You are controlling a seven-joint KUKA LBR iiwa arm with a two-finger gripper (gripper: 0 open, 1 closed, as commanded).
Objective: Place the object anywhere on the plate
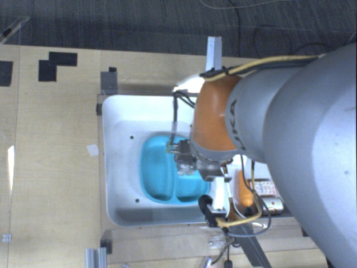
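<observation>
While the arm (268, 127) hangs over the blue plate (159, 172) in the white bin (120, 149), I cannot tell the tool's state.

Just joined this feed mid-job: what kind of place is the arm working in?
Most likely a robotics lab bench, not a home. A grey arm reaches over a white bin holding a blue plate, with black markers on the wooden benchtop and loose cables.

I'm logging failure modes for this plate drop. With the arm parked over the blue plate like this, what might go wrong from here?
1. The arm's orange band and wrist hide much of the blue divided plate, so the release spot is hard to check.
2. An orange object sits right of the plate, past its rim; a release there would probably miss.
3. Loose cables near the white bin's edge might snag.
</observation>
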